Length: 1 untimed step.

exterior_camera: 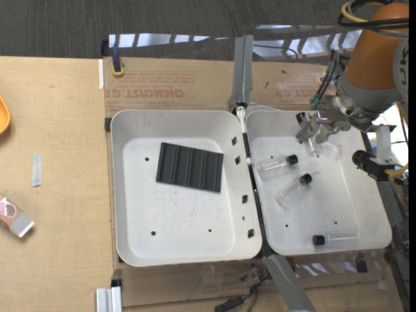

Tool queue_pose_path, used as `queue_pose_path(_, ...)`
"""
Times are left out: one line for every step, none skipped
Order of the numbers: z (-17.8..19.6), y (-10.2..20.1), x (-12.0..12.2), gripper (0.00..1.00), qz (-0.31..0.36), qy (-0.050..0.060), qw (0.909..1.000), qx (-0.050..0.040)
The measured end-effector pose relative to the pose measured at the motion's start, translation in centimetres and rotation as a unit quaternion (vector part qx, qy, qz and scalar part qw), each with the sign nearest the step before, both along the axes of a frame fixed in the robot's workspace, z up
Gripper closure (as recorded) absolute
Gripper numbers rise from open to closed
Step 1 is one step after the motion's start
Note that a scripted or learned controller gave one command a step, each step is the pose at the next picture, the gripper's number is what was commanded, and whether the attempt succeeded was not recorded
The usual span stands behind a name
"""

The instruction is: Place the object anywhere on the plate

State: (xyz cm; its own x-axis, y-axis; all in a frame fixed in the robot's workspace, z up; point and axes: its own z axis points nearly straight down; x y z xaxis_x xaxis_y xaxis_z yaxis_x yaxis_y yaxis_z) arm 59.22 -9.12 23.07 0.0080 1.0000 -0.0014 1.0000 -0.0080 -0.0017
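The gripper (pixel 314 138) hangs over the far part of the right bin (pixel 364 236); whether it is open or closed, I cannot tell. Three clear vials with black caps lie in that bin: one (pixel 276 164) just below the gripper, another (pixel 292 188) nearer centre, a third (pixel 335 239) by the front rim. The dark ribbed plate (pixel 190 167) lies in the left bin (pixel 130 239).

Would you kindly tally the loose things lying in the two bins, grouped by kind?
Clear tubes with black caps: 3, in the right bin: one, one, one.
Dark ridged plates: 1, in the left bin.
Total: 4
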Motion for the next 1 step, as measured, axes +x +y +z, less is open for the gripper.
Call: queue_pose_path(9.97,4.73,5.79,1.00,-0.121,0.000,0.9926,-0.0009)
